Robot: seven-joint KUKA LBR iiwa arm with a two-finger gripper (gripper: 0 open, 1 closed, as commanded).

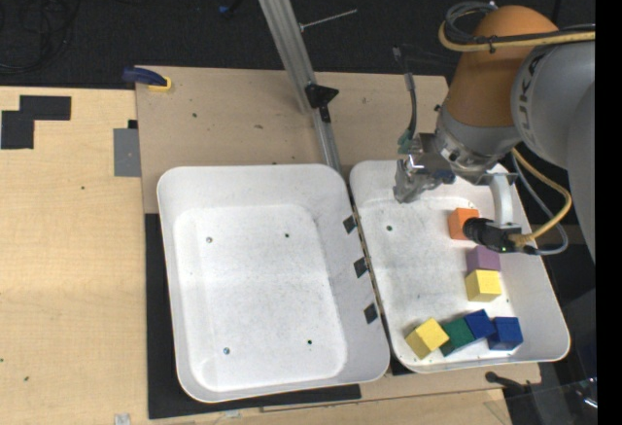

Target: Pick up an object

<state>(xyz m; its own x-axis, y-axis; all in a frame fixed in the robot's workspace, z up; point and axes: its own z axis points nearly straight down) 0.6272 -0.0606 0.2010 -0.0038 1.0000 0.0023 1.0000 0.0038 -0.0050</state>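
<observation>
Five small blocks lie along the right bin's [544, 340] near corner — yellow cube [425, 337], green [457, 334], two blue [477, 323] [505, 332], another yellow [483, 285] — then lilac [483, 259] and orange [461, 223]. Farther, the arm bends down; its gripper [413, 182] hangs over the bin's far end, whether spread or pressed together I cannot tell.
</observation>
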